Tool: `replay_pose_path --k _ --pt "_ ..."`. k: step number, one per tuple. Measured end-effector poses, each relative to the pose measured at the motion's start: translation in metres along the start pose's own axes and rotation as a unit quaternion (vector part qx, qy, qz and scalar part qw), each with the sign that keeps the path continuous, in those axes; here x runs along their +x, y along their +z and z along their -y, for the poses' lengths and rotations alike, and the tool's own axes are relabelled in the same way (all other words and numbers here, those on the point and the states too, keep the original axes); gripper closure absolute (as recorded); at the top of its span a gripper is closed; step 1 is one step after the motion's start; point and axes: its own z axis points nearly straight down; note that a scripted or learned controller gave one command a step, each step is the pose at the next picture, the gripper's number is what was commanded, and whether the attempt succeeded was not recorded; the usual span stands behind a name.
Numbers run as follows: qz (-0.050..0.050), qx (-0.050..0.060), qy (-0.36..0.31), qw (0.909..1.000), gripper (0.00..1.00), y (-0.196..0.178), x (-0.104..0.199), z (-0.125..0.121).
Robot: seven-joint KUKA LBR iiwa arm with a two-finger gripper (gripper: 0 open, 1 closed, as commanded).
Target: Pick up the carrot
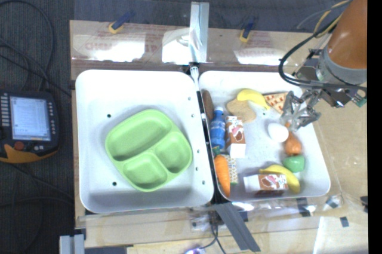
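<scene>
The carrot (221, 174) is orange and lies lengthwise against the left wall of the right bin (319, 154), near its front corner. My gripper (300, 114) hangs over the right-hand part of that bin, above and just right of a white egg (277, 131). It is well away from the carrot, up and to the right of it. Its fingers are spread open with nothing between them.
The right bin also holds a banana (252, 96), a pizza slice (276, 101), a blue bottle (218, 128), a red and white carton (236, 134), an orange fruit (293, 144), a green pepper (293, 163) and a brown box (271, 182). A green divided plate (149, 148) sits in the left bin.
</scene>
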Motion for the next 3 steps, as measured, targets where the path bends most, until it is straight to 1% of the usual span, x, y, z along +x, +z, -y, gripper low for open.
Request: replay_pose_path --k 1,2,3 --pt "-0.002 -0.004 -0.120 0.9928 1.00 0.066 0.006 -0.035" --pt "0.001 0.000 -0.209 0.9779 1.00 0.149 0.071 -0.026" --pt "0.000 0.000 -0.336 0.9419 1.00 0.032 0.094 -0.010"
